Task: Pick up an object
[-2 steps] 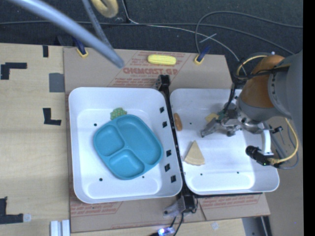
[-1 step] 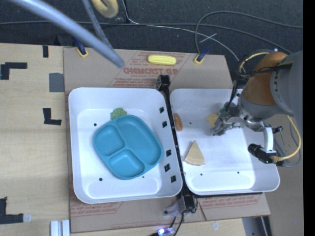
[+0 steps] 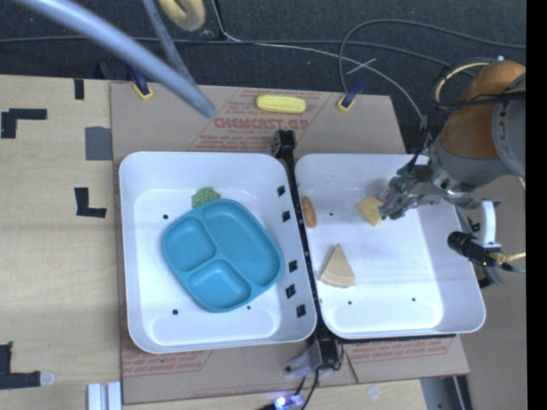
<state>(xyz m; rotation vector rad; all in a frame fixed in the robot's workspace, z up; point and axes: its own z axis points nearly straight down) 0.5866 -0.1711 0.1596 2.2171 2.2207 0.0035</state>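
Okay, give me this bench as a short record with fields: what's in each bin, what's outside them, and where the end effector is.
left bin: blue divided plate, small green item at its far edge
right bin: yellow cube, pale wedge, small orange piece near the divider
outside bins: corn cob on cardboard beyond the bins
end effector: low in right bin, right beside the yellow cube
grip: cannot tell

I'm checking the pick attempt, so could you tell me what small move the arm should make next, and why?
Probably a short descent onto the yellow chunk. The hand sits right beside it in the right bin, at its right edge, and nothing shows the chunk gripped yet. The wedge lies farther off.
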